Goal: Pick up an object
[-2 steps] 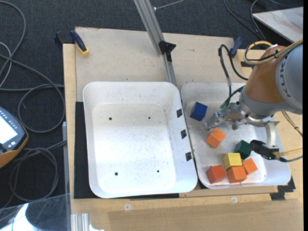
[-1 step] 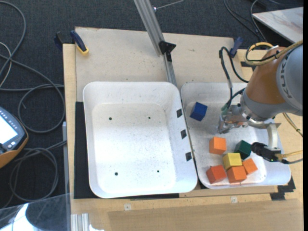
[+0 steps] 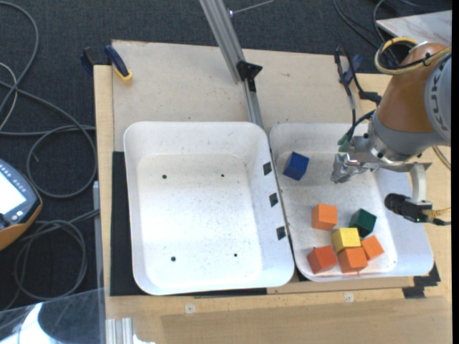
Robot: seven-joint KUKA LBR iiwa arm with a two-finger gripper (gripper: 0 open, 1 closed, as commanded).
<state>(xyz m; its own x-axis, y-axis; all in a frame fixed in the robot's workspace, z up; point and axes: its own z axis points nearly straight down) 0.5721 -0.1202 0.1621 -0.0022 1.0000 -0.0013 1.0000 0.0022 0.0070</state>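
Note:
The right bin (image 3: pixel 401 264) holds several blocks. A blue cube (image 3: pixel 295 165) lies near its upper left. An orange cube (image 3: pixel 324 216) sits at mid-bin. Near the front edge cluster a dark green block (image 3: pixel 363 221), a yellow cube (image 3: pixel 346 238), a small orange block (image 3: pixel 372 247) and two red-orange blocks (image 3: pixel 336 259). My gripper (image 3: pixel 345 169) hangs over the right bin's upper middle, right of the blue cube and above the orange cube. Nothing shows between its fingers.
The left bin (image 3: pixel 133 149) lies beside the right one. A slanted metal pole (image 3: pixel 222 31) rises from a clamp behind the bins. Clamps sit at the bench's back corners, and cables lie on the floor to the left.

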